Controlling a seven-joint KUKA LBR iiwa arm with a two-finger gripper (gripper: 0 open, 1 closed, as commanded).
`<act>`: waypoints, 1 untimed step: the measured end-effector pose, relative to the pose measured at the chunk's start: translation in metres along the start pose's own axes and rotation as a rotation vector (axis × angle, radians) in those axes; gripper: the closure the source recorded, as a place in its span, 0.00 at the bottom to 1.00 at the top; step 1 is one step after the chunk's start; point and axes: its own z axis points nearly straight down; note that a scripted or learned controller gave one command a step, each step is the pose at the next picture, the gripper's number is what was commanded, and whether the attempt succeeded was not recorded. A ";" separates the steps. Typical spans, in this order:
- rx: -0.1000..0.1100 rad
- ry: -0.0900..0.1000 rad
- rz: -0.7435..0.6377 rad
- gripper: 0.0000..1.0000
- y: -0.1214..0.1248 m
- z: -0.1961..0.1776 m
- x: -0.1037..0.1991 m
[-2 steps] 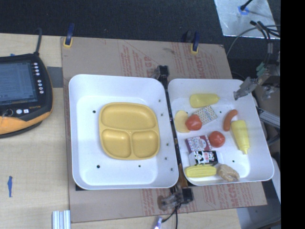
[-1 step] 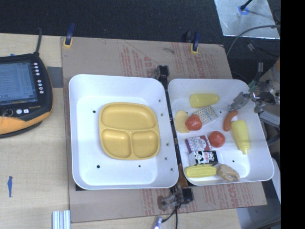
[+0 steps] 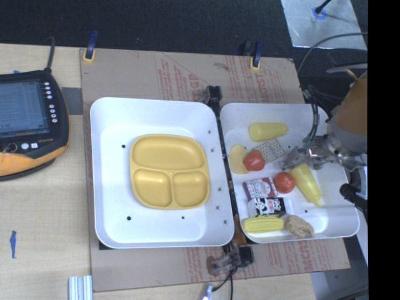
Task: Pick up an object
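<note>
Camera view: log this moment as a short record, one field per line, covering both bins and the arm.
left bin: holds a yellow divided plate
right bin: holds mixed toy food
red items: two tomatoes
yellow items: corn cob, long pepper, rounded piece near the far wall
other items: printed carton, red packet, tan piece
gripper: low over the right bin, beside the long pepper
grasp: cannot tell
bench left: tablet controller
</note>
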 end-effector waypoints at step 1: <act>-0.001 0.001 -0.001 0.00 -0.039 0.000 0.075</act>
